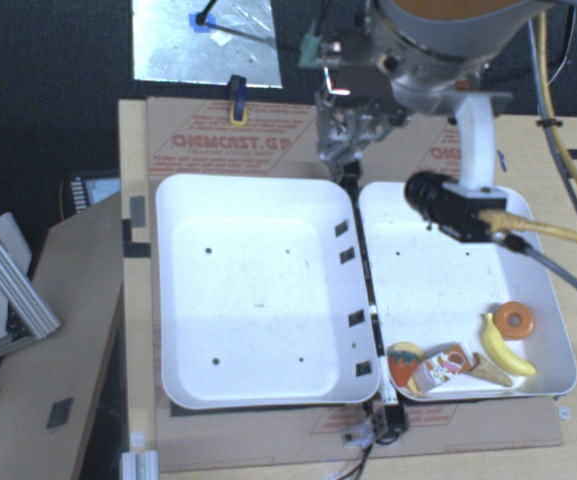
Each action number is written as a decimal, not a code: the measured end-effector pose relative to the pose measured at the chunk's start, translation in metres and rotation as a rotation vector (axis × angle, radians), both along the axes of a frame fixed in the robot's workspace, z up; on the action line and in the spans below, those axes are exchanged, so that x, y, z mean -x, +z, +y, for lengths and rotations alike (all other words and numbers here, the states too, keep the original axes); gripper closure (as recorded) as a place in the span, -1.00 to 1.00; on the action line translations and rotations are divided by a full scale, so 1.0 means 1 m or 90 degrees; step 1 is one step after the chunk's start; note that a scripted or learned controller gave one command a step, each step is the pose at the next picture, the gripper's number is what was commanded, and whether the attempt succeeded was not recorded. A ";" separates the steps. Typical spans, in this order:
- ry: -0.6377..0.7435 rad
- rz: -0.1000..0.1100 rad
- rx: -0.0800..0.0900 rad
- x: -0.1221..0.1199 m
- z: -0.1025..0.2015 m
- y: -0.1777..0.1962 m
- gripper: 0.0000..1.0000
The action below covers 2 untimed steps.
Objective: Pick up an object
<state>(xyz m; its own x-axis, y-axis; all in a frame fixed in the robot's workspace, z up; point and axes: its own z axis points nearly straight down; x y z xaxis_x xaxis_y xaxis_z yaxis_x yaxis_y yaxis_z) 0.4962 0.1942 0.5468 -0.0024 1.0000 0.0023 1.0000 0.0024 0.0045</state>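
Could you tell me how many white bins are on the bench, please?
2. The left bin sits beside the right bin, their edges touching. The right one holds a banana and other small things in its near corner.

A small cluster of toy food lies in the right bin [528, 268], gathered in its 5 o'clock corner. A yellow banana [504, 348] curves along the near right side, with an orange ring-shaped donut [514, 319] just beside it at its 1 o'clock. At the banana's 9 o'clock lies a red-and-white packet [442, 367], and a round orange-red fruit [404, 361] touches the packet at its 9 o'clock side.
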 end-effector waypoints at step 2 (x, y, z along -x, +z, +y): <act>-0.005 0.002 0.002 0.006 -0.049 -0.011 1.00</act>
